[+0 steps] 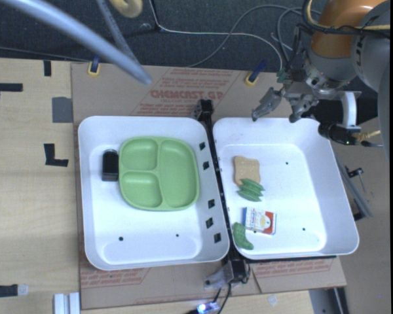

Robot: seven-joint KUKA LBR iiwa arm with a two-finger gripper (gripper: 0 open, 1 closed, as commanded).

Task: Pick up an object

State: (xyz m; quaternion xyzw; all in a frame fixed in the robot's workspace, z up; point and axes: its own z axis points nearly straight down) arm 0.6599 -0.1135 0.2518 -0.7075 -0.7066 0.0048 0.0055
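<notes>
Hand (280, 108) hangs w/ fingers spread, grasping nothing, above the right bin's (327, 195) far rim. Nearest pick, the cracker (246, 169), lies approx 7 o'clock from it, mid-bin, just above the green pods (251, 190).

- Grey arm (378, 44), thick and round, with smooth sides.
- Shiny orange band (346, 12) wrapped above the wrist.
- Silver metal wrist part under the band, with small bits on it.
- Thin dark cables looping beside the band.
- Claw (281, 108) with two grey fingers (264, 105).
- White piece and a black piece on the side.
</notes>
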